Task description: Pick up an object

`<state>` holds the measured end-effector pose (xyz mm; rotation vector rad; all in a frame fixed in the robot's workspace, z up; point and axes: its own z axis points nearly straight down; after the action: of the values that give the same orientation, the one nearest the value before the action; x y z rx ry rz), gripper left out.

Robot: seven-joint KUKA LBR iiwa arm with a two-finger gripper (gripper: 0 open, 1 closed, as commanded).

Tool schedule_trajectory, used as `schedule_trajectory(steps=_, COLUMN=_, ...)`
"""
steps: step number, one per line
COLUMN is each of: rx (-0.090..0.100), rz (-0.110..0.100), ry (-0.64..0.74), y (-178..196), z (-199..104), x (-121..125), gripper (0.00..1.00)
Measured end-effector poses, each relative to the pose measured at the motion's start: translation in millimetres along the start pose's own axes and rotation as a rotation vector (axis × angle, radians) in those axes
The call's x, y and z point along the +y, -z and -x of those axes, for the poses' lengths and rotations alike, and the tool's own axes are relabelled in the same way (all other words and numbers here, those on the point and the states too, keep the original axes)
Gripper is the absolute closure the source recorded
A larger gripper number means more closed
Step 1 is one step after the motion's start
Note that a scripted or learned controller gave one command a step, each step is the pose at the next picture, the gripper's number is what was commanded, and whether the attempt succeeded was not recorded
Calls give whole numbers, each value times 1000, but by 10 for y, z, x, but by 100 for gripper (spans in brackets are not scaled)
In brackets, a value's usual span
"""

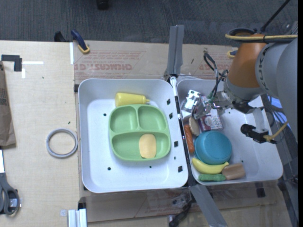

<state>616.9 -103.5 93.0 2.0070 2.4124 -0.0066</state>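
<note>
gripper at upper left of right bin, finger state unclear, above bowl and banana; left bin holds green tray.

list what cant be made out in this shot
- Gripper: a small metallic tangle among cables; its open or shut state is unreadable.
- Carrot: partly hidden by the blue bowl.
- Green item: mostly covered by the banana.
- Scissors: cut off by the left edge.

Bench is light wood with a cardboard sheet under two white bins: left bin, right bin. A tape ring sits loose on the left, scissors near the corner.
</note>
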Motion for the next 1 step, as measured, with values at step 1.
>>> schedule_trajectory(steps=1, rx=2, rz=0, ry=1, y=80, z=-14, x=4, gripper=100)
